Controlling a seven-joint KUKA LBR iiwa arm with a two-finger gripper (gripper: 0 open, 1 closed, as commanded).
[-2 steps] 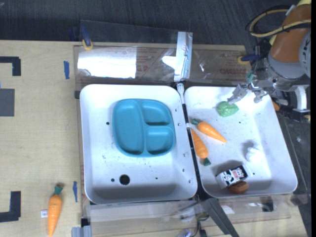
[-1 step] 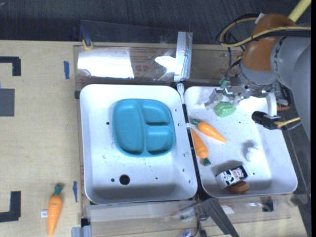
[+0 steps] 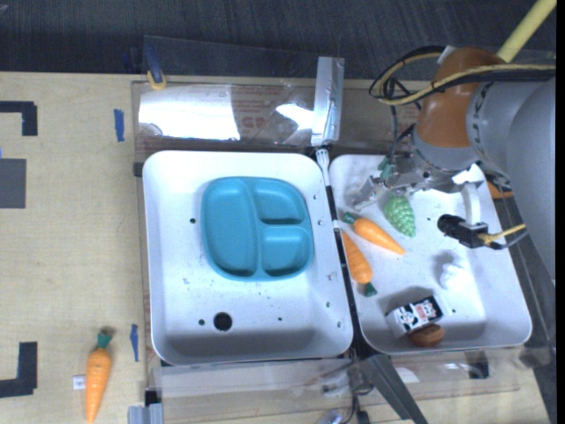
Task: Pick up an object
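Observation:
The right bin (image 3: 503, 312) holds several items. A green bumpy fruit (image 3: 400, 215) lies near its far left. Two orange toy carrots sit beside it, one (image 3: 375, 234) pointing right and one (image 3: 357, 259) along the bin's left wall. A small white object (image 3: 452, 275) and a black-and-white carton (image 3: 415, 314) with a brown piece (image 3: 427, 334) lie nearer the front. My gripper (image 3: 391, 181) hangs low at the bin's far left corner, just beyond the green fruit and close to it. Whether it touches the fruit is unclear.
The left bin (image 3: 168, 307) holds a blue divided plate (image 3: 258, 226). A third carrot (image 3: 97, 374) lies on the bench at the front left. A black part with a yellow cable (image 3: 461, 228) hangs over the right bin. The grey arm (image 3: 521, 140) covers the bin's far right.

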